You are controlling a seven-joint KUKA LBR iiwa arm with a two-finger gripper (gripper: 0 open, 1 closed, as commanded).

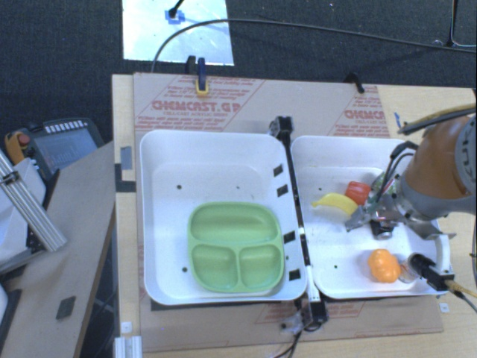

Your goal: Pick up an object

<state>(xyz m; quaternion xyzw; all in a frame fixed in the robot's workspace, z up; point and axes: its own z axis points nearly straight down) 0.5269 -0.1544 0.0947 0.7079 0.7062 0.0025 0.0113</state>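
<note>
In the right bin lie a yellow banana-like piece, a red item just behind it, and an orange fruit-shaped object near the front wall. My gripper hangs low over the middle of this bin. It is just right of the banana piece, below the red item and above the orange object. No object shows between its fingers. The grey arm with its orange band reaches in from the right and hides the bin's right side.
The left bin holds a green divided plate toward its front. A black divider runs between the bins. Cardboard lies under both bins, and a teach pendant sits on the side table at left.
</note>
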